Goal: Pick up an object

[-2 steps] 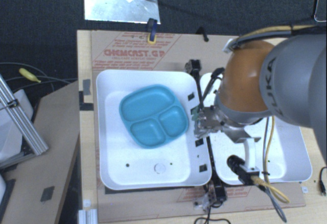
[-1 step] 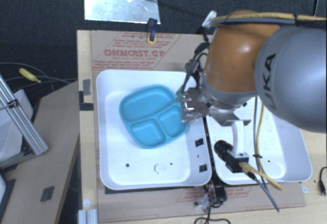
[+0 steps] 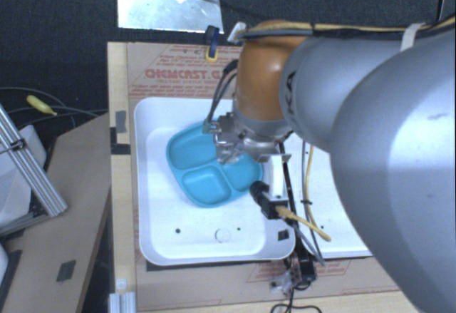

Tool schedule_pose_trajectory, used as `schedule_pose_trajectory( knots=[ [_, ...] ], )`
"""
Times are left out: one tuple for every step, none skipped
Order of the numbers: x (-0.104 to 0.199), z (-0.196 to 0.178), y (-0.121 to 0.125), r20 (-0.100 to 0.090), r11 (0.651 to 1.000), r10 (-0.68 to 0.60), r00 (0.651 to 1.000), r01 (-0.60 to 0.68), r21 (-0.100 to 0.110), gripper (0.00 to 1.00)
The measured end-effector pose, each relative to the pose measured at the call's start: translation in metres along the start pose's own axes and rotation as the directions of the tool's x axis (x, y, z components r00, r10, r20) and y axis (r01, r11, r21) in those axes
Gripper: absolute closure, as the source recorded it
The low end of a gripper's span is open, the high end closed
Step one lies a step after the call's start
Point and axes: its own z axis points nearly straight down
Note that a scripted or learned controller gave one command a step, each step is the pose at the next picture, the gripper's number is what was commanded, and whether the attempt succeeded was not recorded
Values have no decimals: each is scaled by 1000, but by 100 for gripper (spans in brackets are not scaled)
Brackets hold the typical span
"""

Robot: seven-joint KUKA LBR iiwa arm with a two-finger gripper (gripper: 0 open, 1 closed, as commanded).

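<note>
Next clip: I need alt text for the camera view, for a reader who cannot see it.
A grey arm with an orange band reaches from the right, its gripper low over a blue divided plate lying in the left white bin. The arm's bulk covers most of the right bin.

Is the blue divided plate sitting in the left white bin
Yes, the blue divided plate lies flat on the floor of the left white bin, with the tool right above its right part.
</note>
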Motion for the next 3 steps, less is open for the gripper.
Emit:
schedule_pose_trajectory(
  knots=[
    [-27, 61, 70, 2, 1000, 7, 1000, -7, 0, 100],
    [-53, -2, 13, 3, 1000, 7, 1000, -7, 11, 100],
    [-12, -77, 7, 0, 1000, -1, 1000, 1, 0, 100]
  ],
)
